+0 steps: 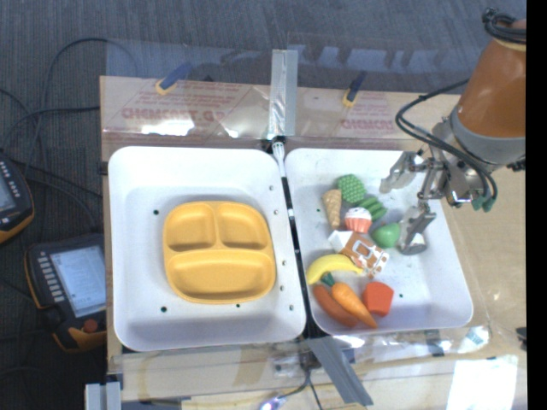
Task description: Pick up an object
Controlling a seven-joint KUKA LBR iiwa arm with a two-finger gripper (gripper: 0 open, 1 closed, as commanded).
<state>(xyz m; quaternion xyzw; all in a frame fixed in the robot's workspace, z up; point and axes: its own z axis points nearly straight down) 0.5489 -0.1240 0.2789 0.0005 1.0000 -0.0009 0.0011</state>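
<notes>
Several toy foods [355,259] crowd the right bin [436,301], colourful, beneath the open tool [408,203].

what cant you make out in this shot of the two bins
1. Arm, camera view: cut off by the right and top edges above the orange band.
2. Gripper: fingers spread apart above the right bin; too small to tell whether they touch the green toy.
3. Small printed toy: too blurred to identify.
4. Toy under the carrot: mostly hidden by the carrot.
5. Handheld screen: cut off by the left edge.

Tray [220,250] in left bin [128,229], toys [355,263] right
</notes>
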